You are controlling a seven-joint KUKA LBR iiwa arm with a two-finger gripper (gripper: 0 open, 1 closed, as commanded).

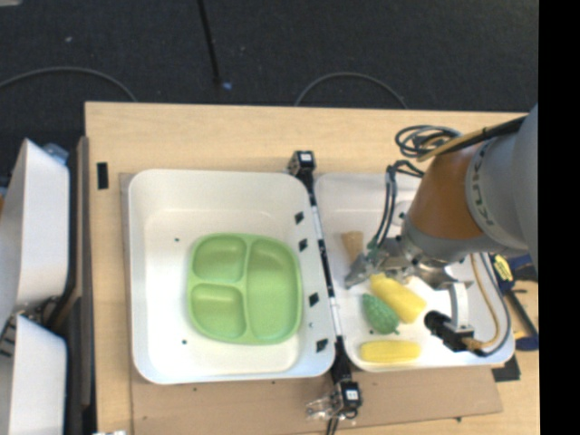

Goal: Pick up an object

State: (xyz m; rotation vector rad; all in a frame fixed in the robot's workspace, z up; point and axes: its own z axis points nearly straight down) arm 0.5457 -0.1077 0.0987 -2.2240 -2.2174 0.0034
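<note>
Where the tabletop [217,134] comes closest to the camera, along the bottom of the view, a small metal clip [333,404] sits at the seam between the two white bins. Just past it, in the right bin [349,193], a yellow corn cob [391,352] lies flat against the near wall, just below the tool [381,268]. A bumpy green toy [381,314] rests a little farther in, touching a yellow block [398,298] that lies tilted beside it; both sit directly under the tool and very near its tip. The tool hangs low in the bin over these pieces, and from this angle I cannot tell how its jaws stand, nor whether anything is pinched between them. A small tan piece [352,241] lies just to the left of the tool and slightly beyond it, near the divider. The grey arm with its orange band [444,198] rises behind the tool toward the right. Well to the left of the tool, the left bin [149,243] holds a green divided plate [245,288], lying flat near its middle. Beyond the tool, at the far edge of the tabletop, a coil of dark cable [421,139] rests, with dark floor [272,34] past it.
</note>
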